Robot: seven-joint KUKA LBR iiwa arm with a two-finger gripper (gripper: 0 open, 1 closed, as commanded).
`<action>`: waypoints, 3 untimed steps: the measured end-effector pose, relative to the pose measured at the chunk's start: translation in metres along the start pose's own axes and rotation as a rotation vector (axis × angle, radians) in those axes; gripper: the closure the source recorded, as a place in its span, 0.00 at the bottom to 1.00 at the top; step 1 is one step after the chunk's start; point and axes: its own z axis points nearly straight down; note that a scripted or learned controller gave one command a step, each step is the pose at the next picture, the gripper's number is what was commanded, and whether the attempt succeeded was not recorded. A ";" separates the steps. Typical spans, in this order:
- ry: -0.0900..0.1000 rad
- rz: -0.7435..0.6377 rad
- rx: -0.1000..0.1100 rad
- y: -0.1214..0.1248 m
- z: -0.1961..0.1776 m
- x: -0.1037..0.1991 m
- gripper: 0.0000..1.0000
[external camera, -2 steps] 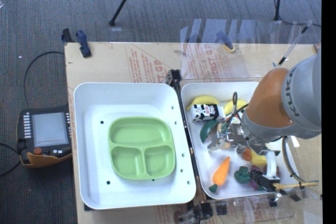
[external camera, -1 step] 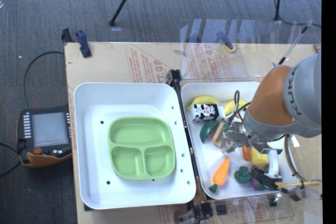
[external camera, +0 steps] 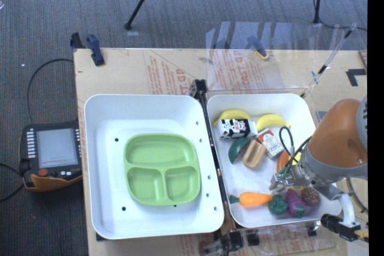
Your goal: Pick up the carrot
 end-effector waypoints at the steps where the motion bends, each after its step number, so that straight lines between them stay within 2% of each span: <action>1: 0.000 0.001 -0.001 0.000 0.000 0.000 0.00; 2: 0.003 0.009 0.002 0.000 -0.009 0.000 1.00; 3: 0.003 0.008 0.002 -0.001 -0.008 0.000 0.00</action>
